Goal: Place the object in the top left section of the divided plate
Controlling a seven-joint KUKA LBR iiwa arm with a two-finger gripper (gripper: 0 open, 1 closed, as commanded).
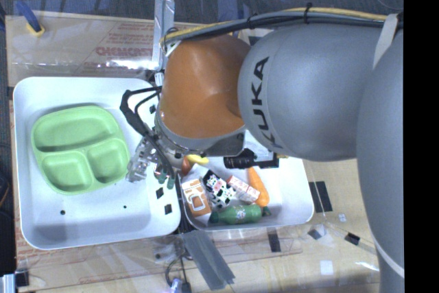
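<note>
Over the left bin's right edge sits my gripper [140,165] | fingers: can't tell, nothing visibly held | objects piled in right bin [295,206], right of gripper | green divided plate [79,147] lies left, far-left section target.
</note>
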